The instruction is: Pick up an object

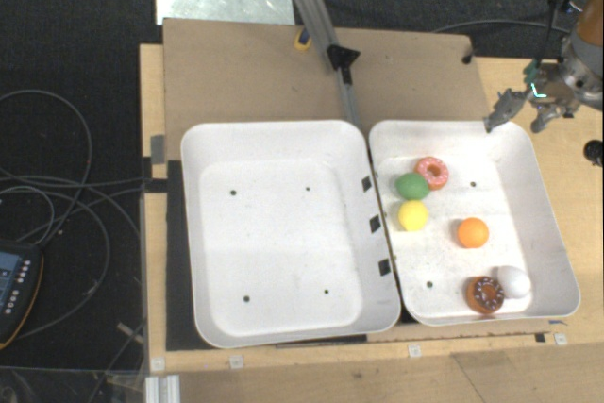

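Chocolate doughnut (486,294) in right bin (543,193), well apart from wide-spread, empty jaws (522,115).

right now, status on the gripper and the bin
Gripper open, above right bin's far corner, holding nothing. Six small round toys in bin, untouched. Nothing in the way.

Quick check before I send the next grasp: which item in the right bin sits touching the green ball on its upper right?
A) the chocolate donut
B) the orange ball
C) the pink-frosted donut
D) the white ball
C: the pink-frosted donut rests against the green ball near the top of the right bin; the orange ball lies apart, lower down.
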Robot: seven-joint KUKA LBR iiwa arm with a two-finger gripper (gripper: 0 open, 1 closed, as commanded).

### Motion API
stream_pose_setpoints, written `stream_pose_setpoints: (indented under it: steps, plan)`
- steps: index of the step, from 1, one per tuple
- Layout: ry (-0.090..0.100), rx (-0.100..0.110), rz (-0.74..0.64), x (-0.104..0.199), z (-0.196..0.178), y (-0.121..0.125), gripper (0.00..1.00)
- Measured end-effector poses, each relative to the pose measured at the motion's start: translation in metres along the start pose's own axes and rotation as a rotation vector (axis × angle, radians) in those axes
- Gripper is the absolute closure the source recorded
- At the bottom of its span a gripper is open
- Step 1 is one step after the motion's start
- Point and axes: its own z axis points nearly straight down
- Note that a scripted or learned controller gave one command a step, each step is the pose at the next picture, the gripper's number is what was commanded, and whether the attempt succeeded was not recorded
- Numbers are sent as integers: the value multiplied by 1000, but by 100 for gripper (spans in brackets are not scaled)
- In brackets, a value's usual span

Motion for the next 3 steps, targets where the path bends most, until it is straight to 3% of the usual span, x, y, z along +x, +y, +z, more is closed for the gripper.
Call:
stream_pose_setpoints:
  steps: [1, 3]
  plan:
    - [-2, -3, -2, 0, -3, 1, 0]
    - [-1, 0, 3, 3, 88, -3, 0]
